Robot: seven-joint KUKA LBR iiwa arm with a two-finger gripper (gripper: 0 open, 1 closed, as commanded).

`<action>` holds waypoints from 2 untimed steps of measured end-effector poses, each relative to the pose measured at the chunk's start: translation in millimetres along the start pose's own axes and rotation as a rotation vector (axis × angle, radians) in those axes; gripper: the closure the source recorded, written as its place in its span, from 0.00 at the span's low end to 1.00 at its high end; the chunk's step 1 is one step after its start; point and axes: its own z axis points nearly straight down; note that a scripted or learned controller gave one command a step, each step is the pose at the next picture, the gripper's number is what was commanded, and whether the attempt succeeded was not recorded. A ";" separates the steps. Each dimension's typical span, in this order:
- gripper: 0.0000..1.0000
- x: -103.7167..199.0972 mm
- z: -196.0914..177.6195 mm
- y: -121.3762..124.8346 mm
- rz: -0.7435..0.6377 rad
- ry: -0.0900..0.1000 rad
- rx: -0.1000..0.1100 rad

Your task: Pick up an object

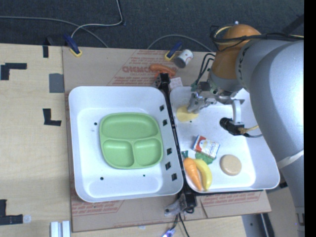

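Down in the right bin [256,147], end effector [196,101] over a pale yellow piece [184,115] at far left; grip unclear, long axis too. Near corner: carrot [192,173], banana [205,174] pointing far-near. Wooden desk [29,147], dark carpet beyond.

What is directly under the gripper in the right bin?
A pale yellow object lies on the right bin floor just below the gripper, near the divider. The gripper covers the object's upper edge, so contact cannot be judged.
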 end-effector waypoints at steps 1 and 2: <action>0.00 0.0 0.2 -0.2 0.000 0.000 0.001; 0.00 2.5 11.5 -0.1 -0.001 0.007 0.002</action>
